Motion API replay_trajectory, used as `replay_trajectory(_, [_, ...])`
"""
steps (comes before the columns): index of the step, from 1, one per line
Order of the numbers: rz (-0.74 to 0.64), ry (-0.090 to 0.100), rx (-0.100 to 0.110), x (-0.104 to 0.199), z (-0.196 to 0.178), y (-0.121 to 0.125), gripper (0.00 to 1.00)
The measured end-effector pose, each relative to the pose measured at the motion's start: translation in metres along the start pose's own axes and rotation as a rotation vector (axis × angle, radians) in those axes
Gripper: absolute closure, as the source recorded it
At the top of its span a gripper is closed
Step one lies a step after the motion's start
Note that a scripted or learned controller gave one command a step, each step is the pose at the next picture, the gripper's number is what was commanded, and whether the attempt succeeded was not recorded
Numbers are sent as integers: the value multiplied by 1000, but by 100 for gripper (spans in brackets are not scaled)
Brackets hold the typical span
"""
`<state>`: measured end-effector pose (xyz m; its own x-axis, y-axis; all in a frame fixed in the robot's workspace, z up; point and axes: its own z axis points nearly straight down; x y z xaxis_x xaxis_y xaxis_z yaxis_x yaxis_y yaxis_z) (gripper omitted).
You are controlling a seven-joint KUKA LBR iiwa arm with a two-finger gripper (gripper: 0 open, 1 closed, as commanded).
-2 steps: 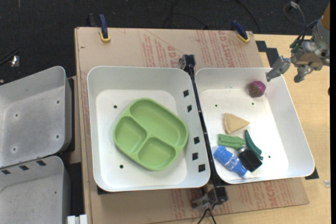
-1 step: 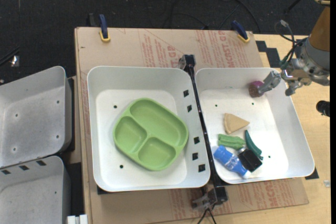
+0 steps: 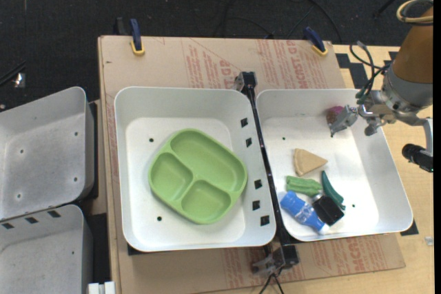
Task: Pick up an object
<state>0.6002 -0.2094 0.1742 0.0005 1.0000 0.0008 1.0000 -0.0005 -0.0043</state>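
Note:
My gripper (image 3: pixel 340 122) hangs over the back right part of the right bin (image 3: pixel 386 169), reaching in from the right under the orange-banded wrist. A small purple object (image 3: pixel 335 111) sits right at the gripper's tip; whether it is gripped or only lies next to the tip is unclear. Lower in the same bin lie a tan wedge (image 3: pixel 309 162), a light green piece (image 3: pixel 303 184), a dark green curved piece (image 3: pixel 331 187), a blue object (image 3: pixel 300 209) and a black block (image 3: pixel 329 211), all well apart from the gripper.
The left bin (image 3: pixel 131 148) holds a green divided plate (image 3: pixel 198 175). A black divider rail (image 3: pixel 256 141) runs between the bins. White lids (image 3: pixel 41 148) lie off the bench to the left. Cables trail behind the bench.

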Motion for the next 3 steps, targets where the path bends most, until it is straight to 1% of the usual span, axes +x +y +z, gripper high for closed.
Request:
replay_trajectory(1, [0,1,2,2,62,-8,0])
replay_trajectory(2, [0,-2,-6,1,47,-6,100])
replay_trajectory(3, [-4,-3,-11,7,-12,3,100])
